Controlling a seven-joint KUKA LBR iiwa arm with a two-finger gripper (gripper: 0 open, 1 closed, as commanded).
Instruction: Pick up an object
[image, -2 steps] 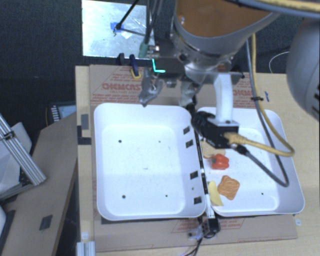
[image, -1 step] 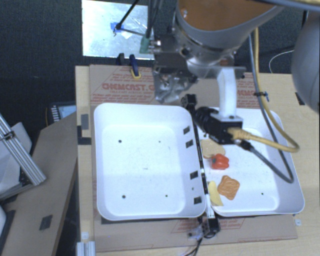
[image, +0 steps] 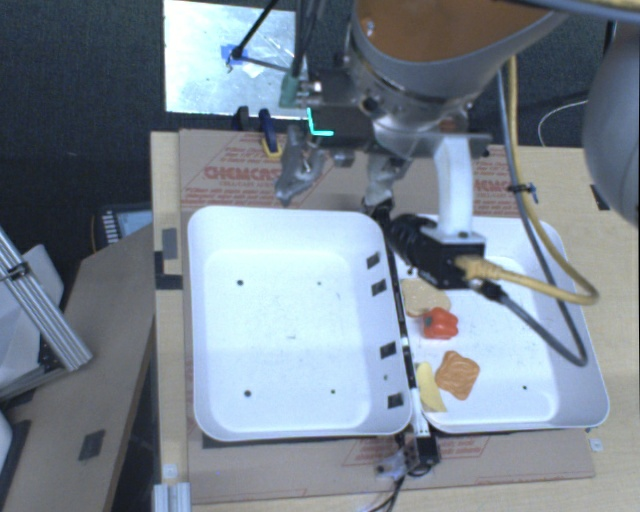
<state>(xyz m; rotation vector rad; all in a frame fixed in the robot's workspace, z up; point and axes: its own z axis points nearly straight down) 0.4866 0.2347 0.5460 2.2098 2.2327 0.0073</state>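
My gripper (image: 337, 182) hangs high above the back rim between the two bins, near the camera. Its two grey fingers (image: 293, 178) stand well apart, open, with nothing between them. The right bin (image: 560, 360) holds small objects along its left side: a red piece (image: 440, 322), an orange-brown lump (image: 458, 373), a pale yellow strip (image: 430, 388) against the dividing wall, and a tan flat piece (image: 425, 298) partly hidden under the robot's hardware. All of them lie below and to the right of the gripper, apart from it.
The left bin (image: 215, 330) sits beside the right one on a cardboard sheet (image: 225, 170). A yellow cable (image: 540, 270) and a grey one loop over the right bin. An aluminium rail (image: 40, 310) stands off the bench at the left.
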